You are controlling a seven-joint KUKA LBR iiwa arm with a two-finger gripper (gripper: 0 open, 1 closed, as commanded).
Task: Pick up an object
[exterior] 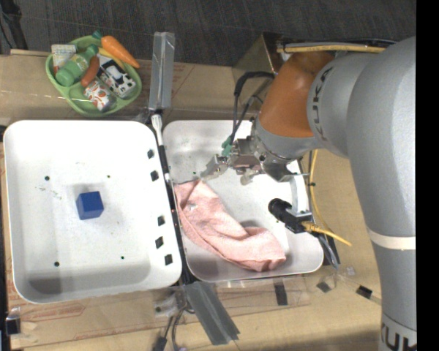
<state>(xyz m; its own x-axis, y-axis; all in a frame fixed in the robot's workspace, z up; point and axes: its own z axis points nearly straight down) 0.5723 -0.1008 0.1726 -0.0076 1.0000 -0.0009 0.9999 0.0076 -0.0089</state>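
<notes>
Light even and fairly bright from overhead. White bins (29, 196) near overexposed, with soft grey shadow pooled along the left bin's lower wall. Faint sheen on the grey arm (380, 137). Floor at top dark. Focus modest throughout; fine detail soft, slightly grainy.

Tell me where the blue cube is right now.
The blue cube sits alone near the middle of the left bin, well away from the pink cloth in the right bin.
</notes>
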